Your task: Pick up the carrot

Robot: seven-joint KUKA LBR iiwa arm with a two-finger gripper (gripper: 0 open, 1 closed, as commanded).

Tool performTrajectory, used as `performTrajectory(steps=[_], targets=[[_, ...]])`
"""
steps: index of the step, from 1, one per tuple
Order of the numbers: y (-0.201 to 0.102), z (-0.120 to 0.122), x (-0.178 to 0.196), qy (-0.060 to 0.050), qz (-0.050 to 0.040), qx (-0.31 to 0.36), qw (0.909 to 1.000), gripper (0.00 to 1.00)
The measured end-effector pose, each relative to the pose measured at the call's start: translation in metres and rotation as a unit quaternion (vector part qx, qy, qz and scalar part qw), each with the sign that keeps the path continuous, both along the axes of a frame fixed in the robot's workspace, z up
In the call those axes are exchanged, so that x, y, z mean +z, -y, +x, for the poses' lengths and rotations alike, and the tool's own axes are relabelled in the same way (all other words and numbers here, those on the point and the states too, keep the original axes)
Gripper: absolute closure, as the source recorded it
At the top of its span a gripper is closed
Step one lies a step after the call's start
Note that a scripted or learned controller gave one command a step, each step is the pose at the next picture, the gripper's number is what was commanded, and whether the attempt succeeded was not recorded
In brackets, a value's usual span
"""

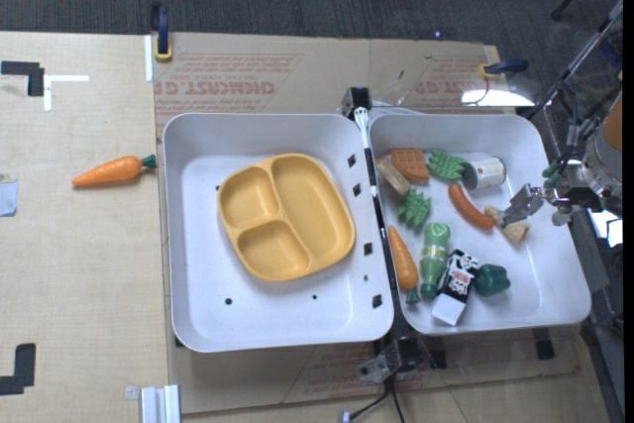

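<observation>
An orange carrot [401, 257] with a green top lies in the right bin [555, 307] against its left wall, pointing up the bin beside a green bottle [434, 259]. A second carrot [111, 171] lies on the bench, left of the left bin [188, 312]. My gripper [540, 208] hangs over the right bin's right side, well to the right of the bin's carrot. It is open with nothing between its fingers [521, 203]. A tan food piece [515, 232] sits just below them.
The left bin holds a yellow divided plate [285, 215]. Around the bin's carrot lie a sausage [470, 207], a waffle [407, 164], green vegetables [415, 207], a can [484, 172], a milk carton [455, 287] and broccoli [491, 280].
</observation>
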State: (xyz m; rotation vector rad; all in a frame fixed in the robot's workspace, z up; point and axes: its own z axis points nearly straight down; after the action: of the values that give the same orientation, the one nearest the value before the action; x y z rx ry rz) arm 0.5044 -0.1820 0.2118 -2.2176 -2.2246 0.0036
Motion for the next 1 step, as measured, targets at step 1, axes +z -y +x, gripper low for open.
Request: performTrajectory(steps=[1], targets=[[-0.0617,-0.0260,-0.1189,0.000,0.0009,-0.072,0.9974,0.00]])
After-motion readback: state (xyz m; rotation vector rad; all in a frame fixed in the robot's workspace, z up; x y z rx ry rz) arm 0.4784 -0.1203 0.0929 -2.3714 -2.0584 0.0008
